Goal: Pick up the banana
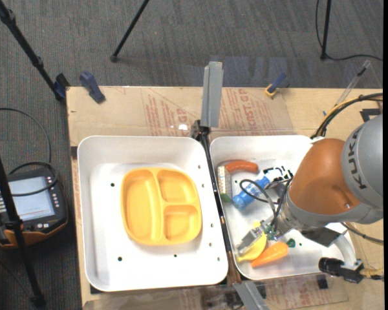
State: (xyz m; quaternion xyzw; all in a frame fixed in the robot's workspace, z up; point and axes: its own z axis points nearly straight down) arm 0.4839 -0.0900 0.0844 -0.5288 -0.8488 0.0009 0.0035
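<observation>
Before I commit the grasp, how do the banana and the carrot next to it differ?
The banana is yellow; the carrot is orange. The banana lies partly under the gripper, so little of it shows; the carrot lies in plain sight, tapering toward its lower-left tip. The banana sits nearer the bin divider, the carrot just right of it. Both lie close together in the right bin.

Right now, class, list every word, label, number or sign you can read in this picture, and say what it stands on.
"KU", the visible start of a dark brand name, on the grey arm.
Red printing, upside down, on the cardboard under the bins: too blurred to read.
Pendant screen: too small to read.
Small packet in the right bin: print too small to read.
</observation>
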